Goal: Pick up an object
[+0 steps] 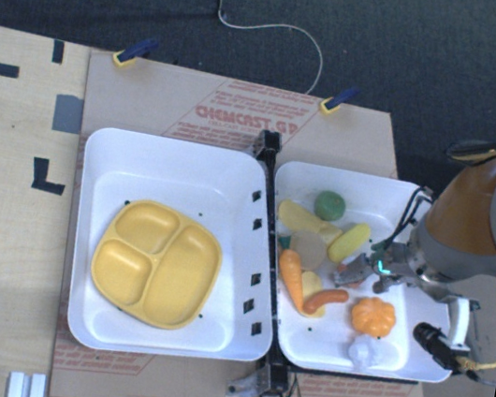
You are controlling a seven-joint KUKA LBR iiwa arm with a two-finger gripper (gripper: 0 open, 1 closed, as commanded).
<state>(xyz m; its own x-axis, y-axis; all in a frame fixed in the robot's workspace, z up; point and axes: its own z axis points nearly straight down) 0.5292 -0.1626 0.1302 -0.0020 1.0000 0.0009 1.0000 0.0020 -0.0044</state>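
The right bin holds toy food: a green round piece, a pale yellow piece, a yellow-green piece, an orange carrot, a red sausage, an orange pumpkin and a small white item. My gripper is low in this bin, in the middle of it, between the yellow-green piece and the pumpkin, just right of the sausage. I see nothing clearly held between its fingers.
The left bin holds a yellow divided tray. The arm's grey body with its orange band hangs over the right bin's right rim. A black divider runs between the bins. A white cable lies behind.
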